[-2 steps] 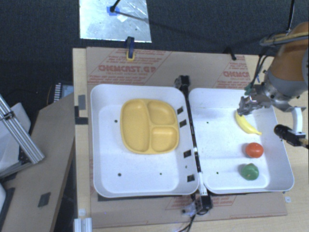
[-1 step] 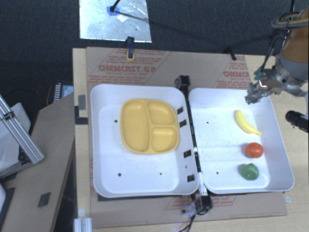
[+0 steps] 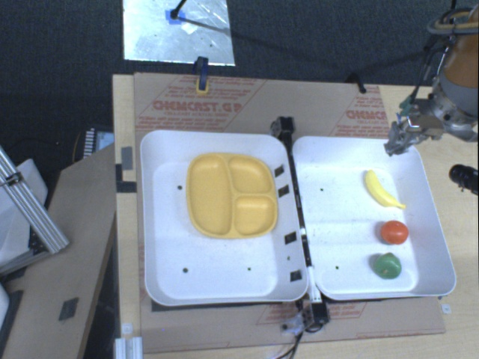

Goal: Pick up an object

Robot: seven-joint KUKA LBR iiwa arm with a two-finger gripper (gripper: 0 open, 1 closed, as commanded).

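Left bin [image 3: 161, 223]: carries a yellow divided plate [image 3: 230, 195], three compartments, lying flat near the bin's middle. Broad, shallow, rigid; judged a poor fit for a two-finger hand. Not recommended as the pick.

Right bin [image 3: 329, 223]: taken here as the landmark. Three candidate objects, all along its right side, well apart from the central divider.

- Banana [image 3: 383, 189]: upper of the three, lying flat, long axis slanting down to the right. Probably a light, hard plastic toy with a smooth, slippery skin. Grip across the narrow middle, fingers square to the long axis; a grip near a tapered end is likely to squeeze out.
- Tomato [image 3: 394, 232]: just below the banana, clear of it. Round, glossy, likely to roll or pop free. Centre on the widest girth.
- Green object [image 3: 387, 265]: lowest, near the bin's front right corner, apart from the tomato. Exact kind too small to tell; rounded, probably light and stiff. Same handling as the tomato.

Hand [image 3: 395, 142]: at the bin's upper right rim, above and just right of the banana, nothing visibly between the fingers. Finger opening: cannot tell at this scale.

Nearest candidate: the banana. Pick not yet begun.
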